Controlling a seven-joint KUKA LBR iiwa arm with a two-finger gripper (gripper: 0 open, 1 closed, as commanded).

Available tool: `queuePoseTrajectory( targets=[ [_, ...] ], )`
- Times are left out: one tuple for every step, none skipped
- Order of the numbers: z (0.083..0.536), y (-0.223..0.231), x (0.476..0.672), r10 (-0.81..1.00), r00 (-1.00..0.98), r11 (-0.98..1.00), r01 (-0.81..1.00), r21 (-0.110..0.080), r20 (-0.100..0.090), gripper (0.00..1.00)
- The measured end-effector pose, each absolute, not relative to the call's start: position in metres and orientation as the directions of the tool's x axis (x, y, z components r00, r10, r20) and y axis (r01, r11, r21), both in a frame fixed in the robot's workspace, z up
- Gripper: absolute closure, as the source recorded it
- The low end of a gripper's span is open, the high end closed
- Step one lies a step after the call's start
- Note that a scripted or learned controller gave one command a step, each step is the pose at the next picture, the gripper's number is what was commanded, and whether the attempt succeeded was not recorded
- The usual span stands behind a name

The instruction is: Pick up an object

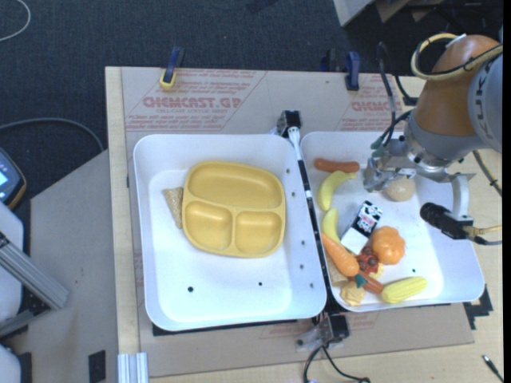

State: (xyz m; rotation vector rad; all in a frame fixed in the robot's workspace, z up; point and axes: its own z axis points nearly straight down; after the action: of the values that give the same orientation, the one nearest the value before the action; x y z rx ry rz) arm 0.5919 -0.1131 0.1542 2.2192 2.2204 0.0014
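Note:
My gripper [389,175] is down in the right bin [463,274], near its back, right over a pale round object [399,189]. A red sausage [336,165] lies just left of it, with a yellow banana [332,187] beside that. In front sit a black-and-white box [362,221], an orange pumpkin-like toy [387,244], a carrot [340,255], a small red toy [368,263] and a corn cob [404,289].
The left bin [156,238] holds a yellow divided plate [234,209] with a tan piece [173,203] at its left edge. A black bar [307,214] runs between the bins. Clamps [168,69] sit at the bench's back edge.

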Motion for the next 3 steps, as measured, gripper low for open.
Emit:
queuePoseTrajectory(
  targets=[
    [0.213, -0.113, 0.584, 1.000, -0.001, 0.001, 1.000, 0.004, -0.001, 1.00],
    [0.225, -0.113, 0.585, 1.000, -0.001, 0.001, 1.000, 0.004, -0.001, 1.00],
    [0.235, -0.065, 0.579, 1.000, -0.003, 0.003, 1.000, -0.001, 0.001, 1.00]
  ],
)
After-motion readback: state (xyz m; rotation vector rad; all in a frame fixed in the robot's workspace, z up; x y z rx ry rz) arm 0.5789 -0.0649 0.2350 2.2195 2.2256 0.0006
